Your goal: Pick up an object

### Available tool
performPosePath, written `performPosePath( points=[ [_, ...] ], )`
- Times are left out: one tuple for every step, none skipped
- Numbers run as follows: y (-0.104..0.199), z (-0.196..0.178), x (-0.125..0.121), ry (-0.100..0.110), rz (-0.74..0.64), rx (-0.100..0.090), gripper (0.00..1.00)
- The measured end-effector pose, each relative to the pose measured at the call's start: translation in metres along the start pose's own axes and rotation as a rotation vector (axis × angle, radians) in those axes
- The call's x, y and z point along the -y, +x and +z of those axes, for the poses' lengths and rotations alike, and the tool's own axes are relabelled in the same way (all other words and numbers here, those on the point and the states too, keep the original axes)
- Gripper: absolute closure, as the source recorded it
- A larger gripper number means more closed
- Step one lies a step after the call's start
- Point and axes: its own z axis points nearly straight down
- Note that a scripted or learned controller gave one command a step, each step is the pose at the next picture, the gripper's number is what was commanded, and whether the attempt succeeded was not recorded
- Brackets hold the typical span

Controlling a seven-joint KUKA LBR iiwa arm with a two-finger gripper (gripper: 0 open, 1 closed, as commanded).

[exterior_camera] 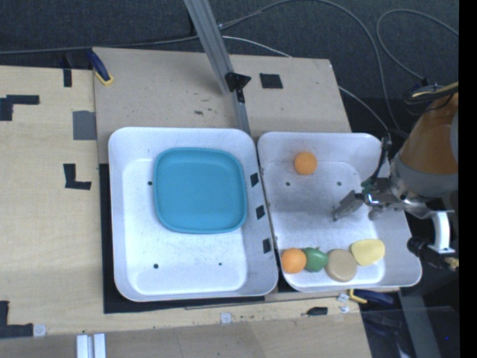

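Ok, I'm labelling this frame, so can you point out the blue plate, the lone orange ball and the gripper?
blue plate (200, 189): camera view, centre of its flat face, in the left bin.
lone orange ball (304, 163): camera view, middle of the ball, right bin's far end.
gripper (344, 209): camera view, at its fingertips.

A turquoise plate lies in a white bin; orange ball, green piece, yellow piece.

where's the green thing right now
The green object lies in the right bin, along its near edge, wedged between the orange ball and the tan disc.
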Motion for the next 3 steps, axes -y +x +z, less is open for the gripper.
performPosePath(
  points=[
    [0.0,0.051,0.0,-0.005,-0.001,0.001,0.0],
    [0.0,0.039,-0.001,-0.007,0.0,0.003,1.0],
    [0.001,-0.007,-0.01,-0.008,-0.001,0.002,1.0]
  ],
)
